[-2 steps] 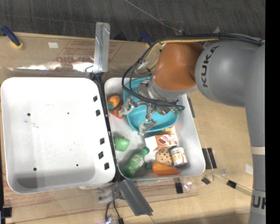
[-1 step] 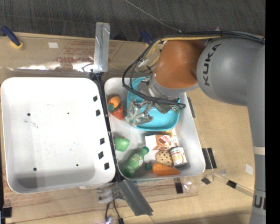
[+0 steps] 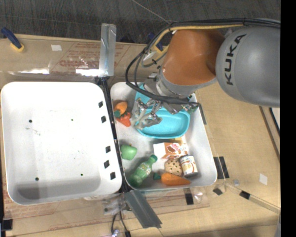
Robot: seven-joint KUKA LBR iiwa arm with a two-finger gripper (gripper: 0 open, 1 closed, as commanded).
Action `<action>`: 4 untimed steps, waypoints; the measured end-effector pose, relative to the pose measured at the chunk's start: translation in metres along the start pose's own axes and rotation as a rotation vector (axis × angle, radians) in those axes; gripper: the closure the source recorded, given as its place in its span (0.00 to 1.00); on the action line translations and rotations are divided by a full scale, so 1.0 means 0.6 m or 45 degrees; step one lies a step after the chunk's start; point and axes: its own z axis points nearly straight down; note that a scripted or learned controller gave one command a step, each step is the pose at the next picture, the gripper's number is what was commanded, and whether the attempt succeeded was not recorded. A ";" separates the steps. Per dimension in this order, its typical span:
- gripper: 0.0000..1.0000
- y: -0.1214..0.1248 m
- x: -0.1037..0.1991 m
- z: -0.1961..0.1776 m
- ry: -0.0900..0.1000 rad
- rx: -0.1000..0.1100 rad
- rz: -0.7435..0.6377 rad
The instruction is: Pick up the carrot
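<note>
In the camera view you see the gripper over the blue bowl in the right bin, whether its fingers are apart you cannot tell, while the carrot lies near the bin's front wall, well apart.

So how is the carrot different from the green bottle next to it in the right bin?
The carrot is orange; the green bottle is green with a lighter cap end. The carrot lies flat along the bin's near wall, tapering toward the right, while the bottle lies at a slant, cap end pointing up and right. The carrot looks slimmer than the bottle. Both lie on their sides in the right bin, apart from the gripper, which is over the blue bowl.
</note>
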 end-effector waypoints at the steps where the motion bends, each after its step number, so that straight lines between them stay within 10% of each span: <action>1: 1.00 0.106 0.094 -0.036 0.005 -0.005 0.008; 2: 1.00 0.077 0.137 -0.187 0.002 0.002 -0.148; 3: 1.00 0.021 0.117 -0.134 0.005 -0.008 -0.230; 4: 1.00 0.081 0.159 -0.135 0.005 -0.011 -0.736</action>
